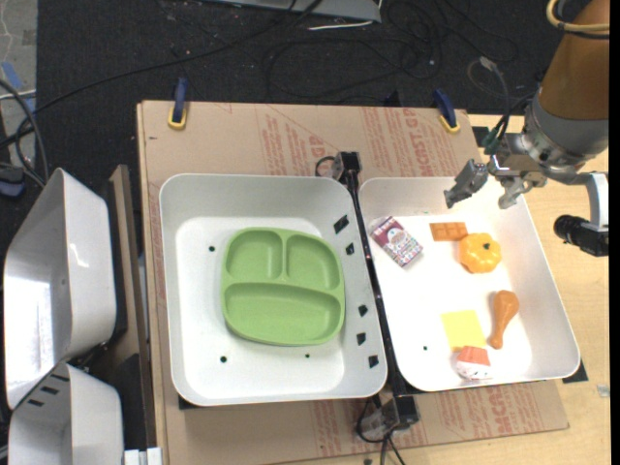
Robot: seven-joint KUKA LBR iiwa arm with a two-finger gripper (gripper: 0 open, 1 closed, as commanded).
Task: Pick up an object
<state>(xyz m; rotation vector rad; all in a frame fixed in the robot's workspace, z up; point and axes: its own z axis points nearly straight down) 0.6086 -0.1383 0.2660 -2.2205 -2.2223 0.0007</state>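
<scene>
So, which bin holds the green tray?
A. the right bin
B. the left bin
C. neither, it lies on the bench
B: the green tray lies flat inside the left bin, while the right bin holds the small items such as the drumstick.
</scene>
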